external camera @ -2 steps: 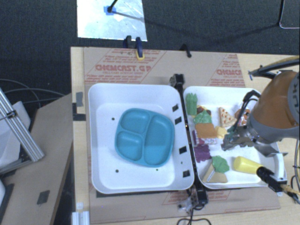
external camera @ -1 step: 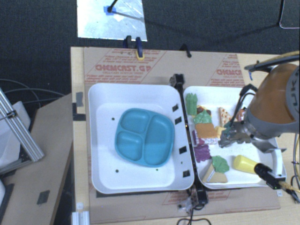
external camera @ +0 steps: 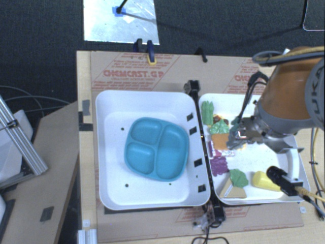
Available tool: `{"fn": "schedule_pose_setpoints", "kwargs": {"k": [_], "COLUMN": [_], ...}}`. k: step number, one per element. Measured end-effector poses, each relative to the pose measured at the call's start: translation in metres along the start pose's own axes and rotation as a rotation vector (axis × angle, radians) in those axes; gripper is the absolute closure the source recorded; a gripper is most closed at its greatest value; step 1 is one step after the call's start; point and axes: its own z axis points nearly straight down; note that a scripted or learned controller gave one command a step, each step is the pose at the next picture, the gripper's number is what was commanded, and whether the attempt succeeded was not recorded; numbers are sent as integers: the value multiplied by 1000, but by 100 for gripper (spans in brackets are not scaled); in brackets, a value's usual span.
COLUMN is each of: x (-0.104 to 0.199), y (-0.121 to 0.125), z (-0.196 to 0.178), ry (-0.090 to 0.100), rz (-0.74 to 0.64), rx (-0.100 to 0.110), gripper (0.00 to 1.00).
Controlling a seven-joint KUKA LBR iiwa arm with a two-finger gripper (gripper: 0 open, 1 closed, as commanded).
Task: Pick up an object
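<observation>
My gripper [external camera: 234, 138] is low in the right bin [external camera: 254, 99], over the toy food along its left side. Just left of it lies an orange carrot piece with a green top [external camera: 220, 134]. A green toy vegetable [external camera: 207, 112] lies further back, with a small brown and red piece [external camera: 219, 120] beside it. Purple grapes [external camera: 219, 163] lie nearer the front. At the front sit a green leafy piece [external camera: 238, 176], a tan wedge [external camera: 236, 191] and a yellow piece [external camera: 265, 181]. The arm hides the bin's right part.
The left bin [external camera: 109, 131] holds a blue divided plate [external camera: 155, 148]. A black divider with clips [external camera: 199, 136] runs between the bins. Cardboard lies under both bins, and a shiny metal sheet [external camera: 120, 14] is on the floor behind.
</observation>
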Motion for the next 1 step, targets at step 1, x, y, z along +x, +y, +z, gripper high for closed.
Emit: {"fn": "schedule_pose_setpoints", "kwargs": {"k": [1], "x": [56], "y": [-3], "z": [56], "ry": [1], "rz": [2], "rx": [13], "gripper": [100]}}
